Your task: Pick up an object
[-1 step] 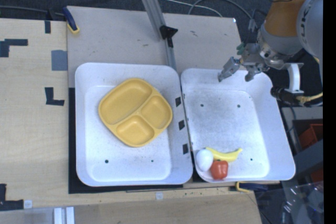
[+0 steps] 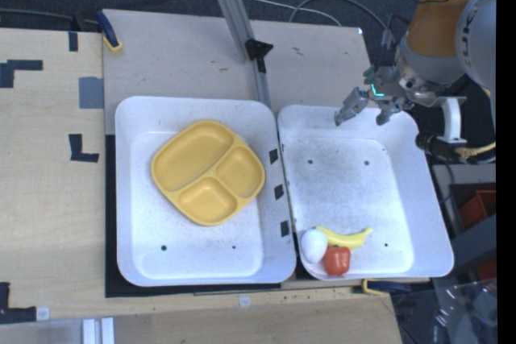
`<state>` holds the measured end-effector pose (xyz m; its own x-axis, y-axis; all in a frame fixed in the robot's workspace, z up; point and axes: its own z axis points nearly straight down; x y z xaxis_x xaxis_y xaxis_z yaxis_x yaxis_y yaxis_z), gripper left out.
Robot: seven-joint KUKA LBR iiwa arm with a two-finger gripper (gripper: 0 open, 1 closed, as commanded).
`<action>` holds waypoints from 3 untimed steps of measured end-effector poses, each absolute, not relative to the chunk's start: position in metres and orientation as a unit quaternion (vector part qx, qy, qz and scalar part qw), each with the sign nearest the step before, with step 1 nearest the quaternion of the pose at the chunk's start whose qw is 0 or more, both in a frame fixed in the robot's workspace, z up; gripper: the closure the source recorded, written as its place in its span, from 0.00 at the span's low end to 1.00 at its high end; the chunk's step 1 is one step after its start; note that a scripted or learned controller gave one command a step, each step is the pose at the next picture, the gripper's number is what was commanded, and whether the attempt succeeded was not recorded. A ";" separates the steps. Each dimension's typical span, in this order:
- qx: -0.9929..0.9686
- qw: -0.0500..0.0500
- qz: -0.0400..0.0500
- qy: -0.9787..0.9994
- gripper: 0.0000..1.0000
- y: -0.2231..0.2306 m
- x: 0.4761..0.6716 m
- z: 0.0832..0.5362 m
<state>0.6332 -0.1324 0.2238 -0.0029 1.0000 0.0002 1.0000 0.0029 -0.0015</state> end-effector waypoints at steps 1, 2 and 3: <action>-0.706 0.003 0.003 -0.708 0.00 -0.124 0.628 0.165; -0.707 0.002 0.003 -0.708 0.00 -0.124 0.628 0.121; -0.706 0.000 0.001 -0.708 0.00 -0.123 0.628 0.087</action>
